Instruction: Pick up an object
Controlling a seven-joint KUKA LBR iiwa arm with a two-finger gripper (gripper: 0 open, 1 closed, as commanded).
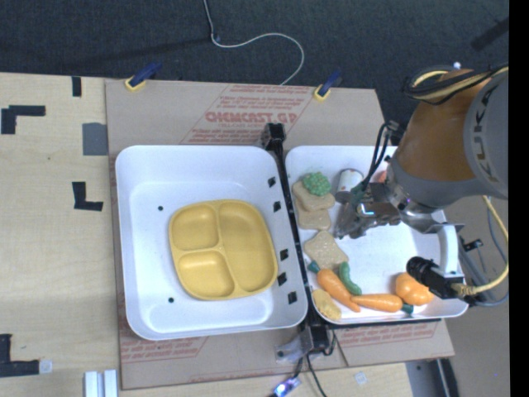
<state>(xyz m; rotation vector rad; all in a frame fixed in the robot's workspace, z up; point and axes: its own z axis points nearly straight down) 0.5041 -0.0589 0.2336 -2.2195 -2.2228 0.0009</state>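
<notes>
My gripper (351, 215) hangs low over the middle of the right bin (388, 259), reaching in from the right under the orange-banded wrist. Just left of it lie a green broccoli piece (315, 182) on a tan bread slice (312, 208), and below it another tan slice (324, 249). Along the bin's near edge lie two carrots (337, 289) (378, 302) and a green pod (348, 278). An orange pepper (411, 289) sits at the near right. I see nothing clearly held between the fingers.
The left bin (140, 246) holds a yellow divided plate (221, 249). A black divider (285, 213) runs between the bins. A pale yellow piece (327, 306) lies at the right bin's near left corner. A cable loops across the dark floor behind.
</notes>
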